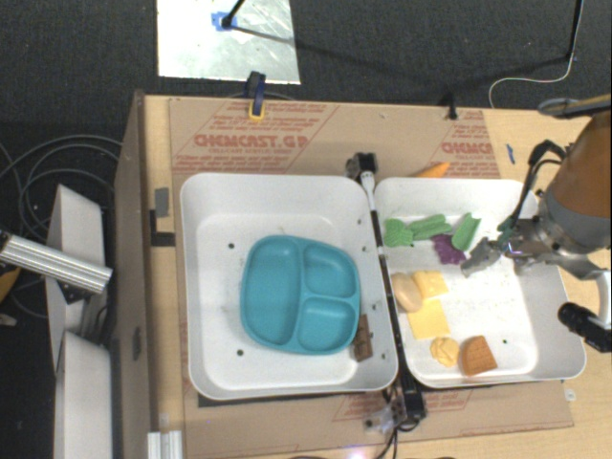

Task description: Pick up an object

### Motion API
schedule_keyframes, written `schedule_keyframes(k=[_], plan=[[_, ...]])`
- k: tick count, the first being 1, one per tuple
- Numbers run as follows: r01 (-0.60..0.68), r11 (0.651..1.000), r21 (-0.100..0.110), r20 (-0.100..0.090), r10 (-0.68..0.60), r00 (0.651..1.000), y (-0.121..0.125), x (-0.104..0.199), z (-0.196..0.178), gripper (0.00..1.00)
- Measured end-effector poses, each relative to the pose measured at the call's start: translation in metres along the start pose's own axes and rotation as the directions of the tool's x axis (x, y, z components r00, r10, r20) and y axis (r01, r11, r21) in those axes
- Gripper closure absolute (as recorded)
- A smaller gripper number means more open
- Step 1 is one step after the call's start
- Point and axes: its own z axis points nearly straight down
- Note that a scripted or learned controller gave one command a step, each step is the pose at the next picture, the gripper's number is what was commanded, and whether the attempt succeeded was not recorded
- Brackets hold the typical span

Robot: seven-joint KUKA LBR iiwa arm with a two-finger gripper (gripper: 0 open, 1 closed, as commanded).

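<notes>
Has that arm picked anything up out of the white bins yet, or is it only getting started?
Nothing looks picked up yet. The gripper sits low in the right-hand white bin, beside the small purple piece and the green pieces. The yellow slices and the brown bread-like lump lie on the bin floor. Grasping and lifting one thing is left.

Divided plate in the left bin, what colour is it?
Teal blue divided plate, seen plainly in the camera view.
</notes>
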Motion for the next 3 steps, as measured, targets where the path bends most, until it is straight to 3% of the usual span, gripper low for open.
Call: schedule_keyframes(k=[1, 2, 3], plan=[[0.004, 1.000, -0.003, 0.003, -0.004, 1.000, 0.085, -0.023, 0.091, 0.00], [0.003, 1.000, 0.001, 0.000, -0.003, 1.000, 0.073, -0.002, 0.125, 0.00], [-0.003, 1.000, 0.002, 0.000, 0.003, 1.000, 0.044, 0.013, 0.123, 0.00]])
